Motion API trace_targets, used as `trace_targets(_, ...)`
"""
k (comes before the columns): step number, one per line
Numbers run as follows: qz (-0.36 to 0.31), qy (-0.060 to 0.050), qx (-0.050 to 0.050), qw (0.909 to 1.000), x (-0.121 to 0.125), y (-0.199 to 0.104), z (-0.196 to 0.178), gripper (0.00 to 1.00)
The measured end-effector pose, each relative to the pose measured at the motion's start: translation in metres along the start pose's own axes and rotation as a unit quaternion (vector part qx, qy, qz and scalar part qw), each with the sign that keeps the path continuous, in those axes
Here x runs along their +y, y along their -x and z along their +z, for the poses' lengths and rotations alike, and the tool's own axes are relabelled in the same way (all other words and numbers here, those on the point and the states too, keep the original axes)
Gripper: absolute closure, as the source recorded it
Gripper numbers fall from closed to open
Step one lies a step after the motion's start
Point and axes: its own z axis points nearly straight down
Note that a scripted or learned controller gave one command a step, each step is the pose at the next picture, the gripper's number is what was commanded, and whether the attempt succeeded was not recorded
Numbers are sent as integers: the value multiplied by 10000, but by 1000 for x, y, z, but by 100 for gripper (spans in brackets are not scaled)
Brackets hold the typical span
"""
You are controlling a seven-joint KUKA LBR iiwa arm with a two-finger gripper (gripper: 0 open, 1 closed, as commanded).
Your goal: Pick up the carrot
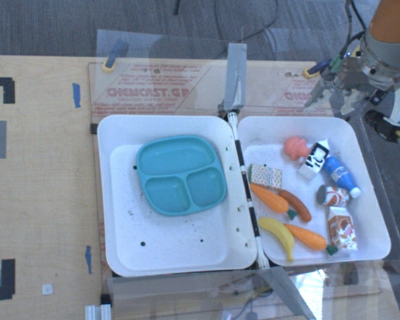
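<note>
Two orange carrots lie in the right bin. One carrot rests near the bin's left wall, slanting down to the right. The other carrot is at the front, its green end pointing right. My gripper hangs above the bin's far right corner, well behind both carrots. Its fingers are spread open with nothing between them.
Around the carrots are a brown sausage, a banana, a small patterned box, a pink toy, a milk carton, a blue bottle, a can and a juice carton. A teal divided plate sits in the left bin.
</note>
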Motion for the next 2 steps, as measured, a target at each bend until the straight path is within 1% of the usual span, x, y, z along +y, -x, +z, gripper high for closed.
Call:
trace_targets(1, -825, 28, -19, 9966, 9, -46, -89, 0)
trace_targets(2, 1274, -15, 0, 9918, -32, -72, 66, 0)
